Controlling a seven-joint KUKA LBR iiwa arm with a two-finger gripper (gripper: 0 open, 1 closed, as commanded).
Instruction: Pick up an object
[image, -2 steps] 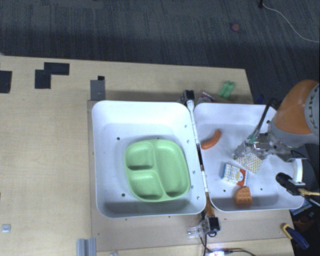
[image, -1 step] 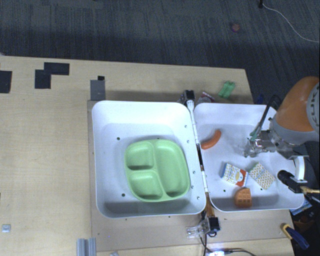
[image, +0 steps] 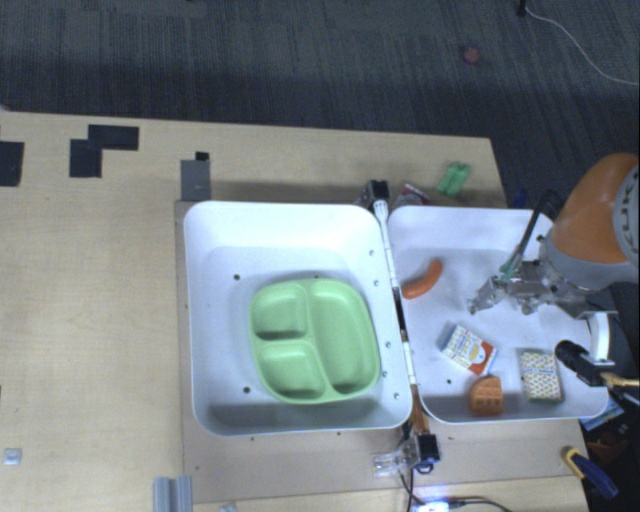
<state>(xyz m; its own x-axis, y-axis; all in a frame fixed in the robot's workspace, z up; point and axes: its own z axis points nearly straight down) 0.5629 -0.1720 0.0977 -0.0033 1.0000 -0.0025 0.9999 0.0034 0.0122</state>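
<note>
Though its grip cannot be told — claw (image: 487, 296) over right bin (image: 440, 225), near hot dog (image: 421, 280).

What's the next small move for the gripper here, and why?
Probably shift toward the view's bottom left and descend on the small carton. The gripper hovers in the right bin over bare floor, between the sausage and the carton.

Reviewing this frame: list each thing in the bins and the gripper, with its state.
green divided plate: flat in left bin, nothing on it.
sausage: lying against right bin's left wall.
small carton: lying flat, untouched.
orange block: resting near front wall.
patterned packet: lying flat.
gripper: over right bin, holding nothing.
</note>
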